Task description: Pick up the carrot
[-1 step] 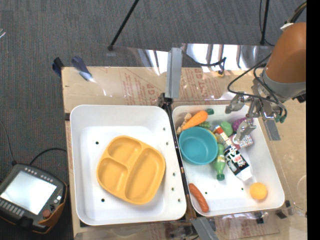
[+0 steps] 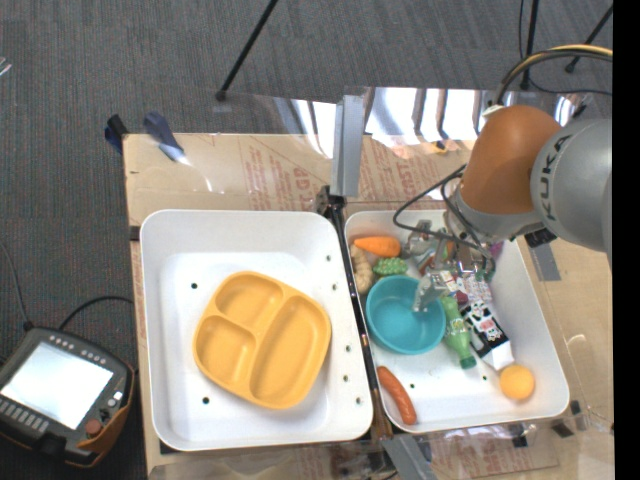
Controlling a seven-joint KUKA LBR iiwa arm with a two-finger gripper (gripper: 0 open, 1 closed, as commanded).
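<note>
carrot [image 2: 377,245] just left of hand [image 2: 432,290], apart, hand's state unclear

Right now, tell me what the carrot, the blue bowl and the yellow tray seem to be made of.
Carrot: likely toy plastic; its orange skin looks smooth and evenly coloured.
Blue bowl: probably plastic, uniform teal with a soft sheen.
Yellow tray: probably moulded plastic, matte, one colour across its three rounded compartments.

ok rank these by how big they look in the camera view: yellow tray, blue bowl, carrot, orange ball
Largest to smallest:
1. yellow three-compartment plastic tray
2. round blue plastic bowl
3. small orange carrot and round orange ball: they look too alike to rank; the carrot is longer, the ball rounder.
</note>
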